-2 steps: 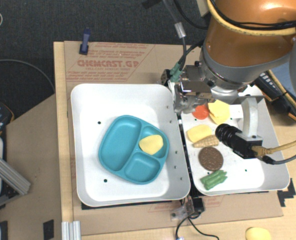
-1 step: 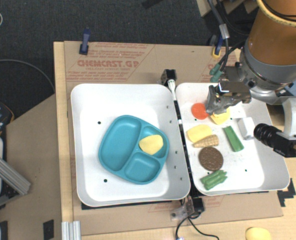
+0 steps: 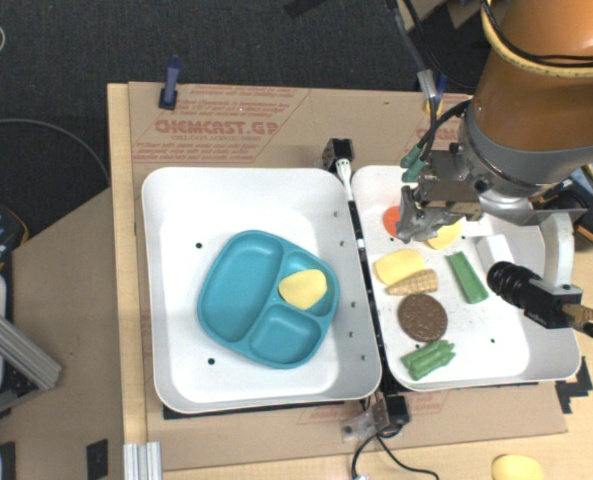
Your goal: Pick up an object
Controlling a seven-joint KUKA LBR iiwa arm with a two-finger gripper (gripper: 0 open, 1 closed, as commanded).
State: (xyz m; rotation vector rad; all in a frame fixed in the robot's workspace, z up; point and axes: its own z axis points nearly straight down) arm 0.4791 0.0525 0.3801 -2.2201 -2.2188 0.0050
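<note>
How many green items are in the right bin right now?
2: a green stick right of the yellow pieces, and a green bundle near the front edge. The arm may hide others.

R bin (image 3: 546,363) crowded, L bin (image 3: 176,268) edges open

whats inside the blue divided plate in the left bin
One pale yellow rounded toy food piece lies in the blue divided plastic plate's right-hand compartment; whatever is beneath that piece is covered.

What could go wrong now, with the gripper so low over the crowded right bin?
1. The gripper hangs among close neighbours: an orange piece and a yellow piece. It may nudge one aside.
2. The yellow wedge touches the corn cob, so a grasp there may drag both.
</note>
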